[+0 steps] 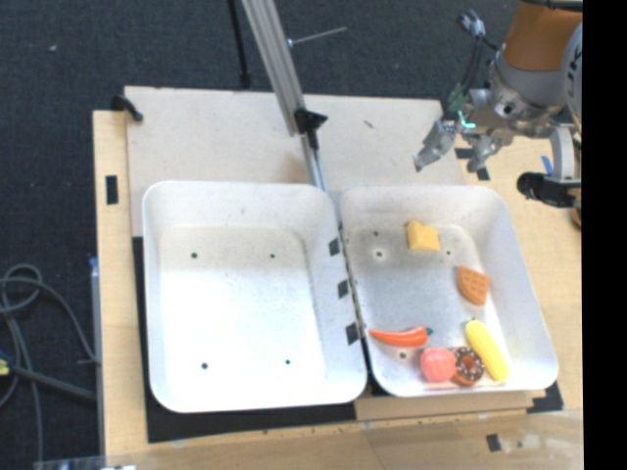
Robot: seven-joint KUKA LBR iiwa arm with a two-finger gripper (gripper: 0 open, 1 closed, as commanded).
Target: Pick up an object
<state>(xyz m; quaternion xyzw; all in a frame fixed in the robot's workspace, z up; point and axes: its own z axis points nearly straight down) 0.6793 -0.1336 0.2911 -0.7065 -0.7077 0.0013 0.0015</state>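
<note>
- No legible writing, brand or label on anything in the camera view.
- Candidate objects all sit in the right bin (519, 253), none between the fingers.
- Yellow block (423, 236): pale yellow wedge, near the bin's far wall, well apart from the rest.
- Orange piece (473, 285): rounded, ridged top, by the right wall.
- Yellow banana-shaped item (486, 350): elongated, lying along the near-right corner.
- Dark round item (467, 365): speckled, doughnut-like, touching the banana shape's left side.
- Pink-red round item (438, 364): just beside the dark one, on its left.
- Red-orange chili-shaped item (399, 337): long, green stem end pointing right, near the bin's left wall.
- Left bin (167, 213): white, a few dark dots on the floor.
- Gripper (458, 151): above the bench beyond the right bin's far rim, fingers spread apart, nothing between them.
- Orange band of the arm (542, 18) at top right.
- Aluminium pole (279, 57) slants down to the gap between bins.
</note>
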